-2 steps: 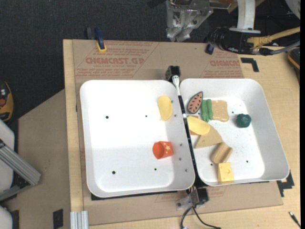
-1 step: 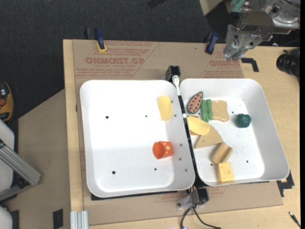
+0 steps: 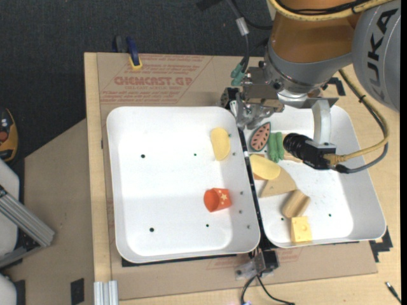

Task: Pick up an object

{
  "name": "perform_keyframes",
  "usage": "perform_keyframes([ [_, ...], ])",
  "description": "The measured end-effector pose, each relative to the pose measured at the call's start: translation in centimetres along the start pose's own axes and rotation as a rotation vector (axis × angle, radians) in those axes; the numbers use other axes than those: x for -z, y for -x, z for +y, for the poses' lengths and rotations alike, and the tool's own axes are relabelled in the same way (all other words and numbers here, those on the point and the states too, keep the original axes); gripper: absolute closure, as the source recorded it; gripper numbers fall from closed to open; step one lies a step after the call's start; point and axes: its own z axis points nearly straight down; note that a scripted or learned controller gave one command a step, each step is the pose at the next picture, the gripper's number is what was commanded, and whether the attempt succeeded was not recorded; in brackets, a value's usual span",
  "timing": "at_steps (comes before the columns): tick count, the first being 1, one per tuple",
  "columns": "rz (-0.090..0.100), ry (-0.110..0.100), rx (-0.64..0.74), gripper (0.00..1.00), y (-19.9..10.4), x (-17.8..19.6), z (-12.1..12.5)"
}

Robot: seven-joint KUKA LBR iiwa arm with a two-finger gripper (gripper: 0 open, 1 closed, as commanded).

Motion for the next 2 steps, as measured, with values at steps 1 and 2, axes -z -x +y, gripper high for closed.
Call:
perform_keyframes([
  [1, 0.005, 0.025, 0.004, 1.00, -7.6, 7.3, -1.6],
  [2, -0.002, 0.025, -0.017, 1.00, 3.6, 9.9, -1.8],
])
